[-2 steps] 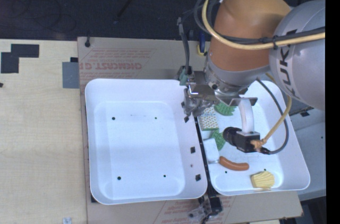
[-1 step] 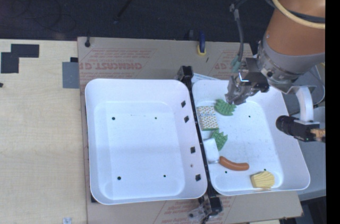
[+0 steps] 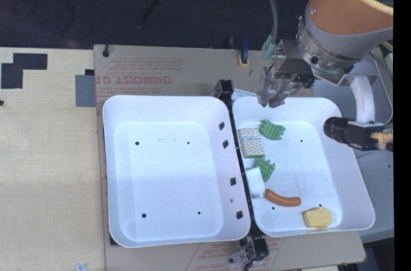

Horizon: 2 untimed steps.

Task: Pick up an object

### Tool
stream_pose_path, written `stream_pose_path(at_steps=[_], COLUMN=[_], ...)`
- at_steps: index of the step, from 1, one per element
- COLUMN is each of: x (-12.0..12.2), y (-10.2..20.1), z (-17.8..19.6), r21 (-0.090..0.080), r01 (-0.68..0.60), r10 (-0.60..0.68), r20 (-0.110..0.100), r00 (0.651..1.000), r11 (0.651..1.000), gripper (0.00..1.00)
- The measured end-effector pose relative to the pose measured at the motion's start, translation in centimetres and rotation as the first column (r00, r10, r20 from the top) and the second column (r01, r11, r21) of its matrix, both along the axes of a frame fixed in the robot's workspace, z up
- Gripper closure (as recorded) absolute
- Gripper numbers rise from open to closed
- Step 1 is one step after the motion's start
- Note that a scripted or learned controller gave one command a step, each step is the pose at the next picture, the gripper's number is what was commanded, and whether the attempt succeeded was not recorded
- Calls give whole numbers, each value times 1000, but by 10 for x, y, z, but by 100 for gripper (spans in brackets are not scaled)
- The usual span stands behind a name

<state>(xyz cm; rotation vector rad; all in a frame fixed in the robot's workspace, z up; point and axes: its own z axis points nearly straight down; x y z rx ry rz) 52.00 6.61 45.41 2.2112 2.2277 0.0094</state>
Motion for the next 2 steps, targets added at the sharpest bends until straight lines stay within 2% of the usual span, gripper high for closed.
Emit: stream_pose_path(at_steps=[1,2], x=[-21,-38], y=[46,3], z=[48,-62], r21=[-1,-6], r01=[2,12], r10=[-2,-12], r20=[-5,-22], r00=[1000,1000], r11=[1000,1000], gripper=[100,100])
